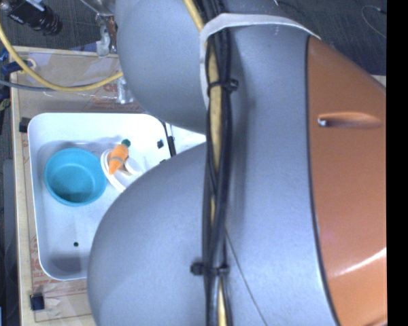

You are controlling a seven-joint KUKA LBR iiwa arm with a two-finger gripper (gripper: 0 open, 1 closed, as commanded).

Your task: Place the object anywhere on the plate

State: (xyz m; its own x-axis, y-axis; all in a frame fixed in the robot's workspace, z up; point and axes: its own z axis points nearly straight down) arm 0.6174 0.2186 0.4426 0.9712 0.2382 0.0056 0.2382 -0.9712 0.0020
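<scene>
Camera view: 1 white bin [54, 250] holds a blue bowl [73, 176] and, just beside it, an orange carrot [118, 155] on a small white plate [119, 168]. The grey arm [258, 182] covers the claw; its state I cannot tell.

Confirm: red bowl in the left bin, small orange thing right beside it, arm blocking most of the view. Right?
Not quite: the bowl is blue, not red, as the camera view shows. The rest stands: it sits in the left bin, the small orange thing lies right beside it, and the arm blocks most of the view.
</scene>
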